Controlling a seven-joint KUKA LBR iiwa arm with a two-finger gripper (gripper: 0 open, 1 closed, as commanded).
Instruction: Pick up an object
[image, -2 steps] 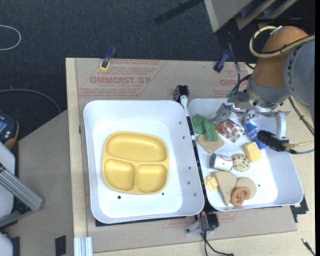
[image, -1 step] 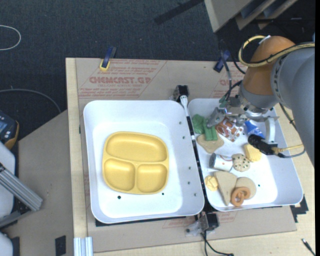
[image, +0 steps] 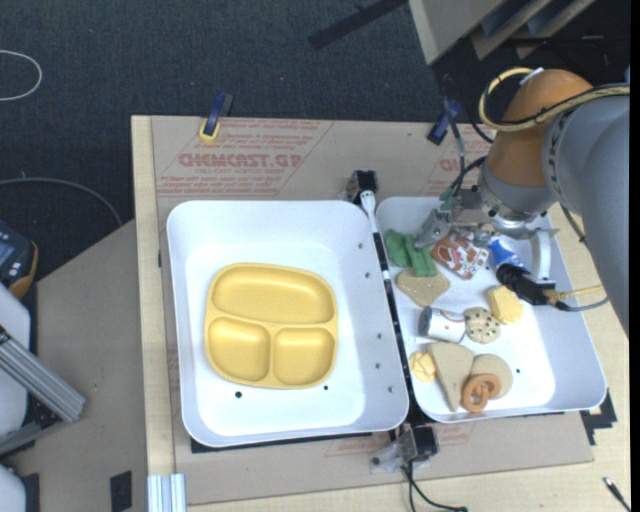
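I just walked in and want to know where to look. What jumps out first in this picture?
The big yellow tray with three compartments stands out, sitting alone in the left white bin. Next is the pile of toy food in the right white bin, including a green piece and a pretzel. Above it hangs the grey arm with its orange band, its gripper low over the pile.

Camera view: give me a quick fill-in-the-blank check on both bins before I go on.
1. The yellow tray has ___ compartments.
2. The tray lies in the ___ bin.
3. The claw hangs over the ___ bin.
4. The pretzel lies at that bin's ___ end.

Missing: three; left; right; near
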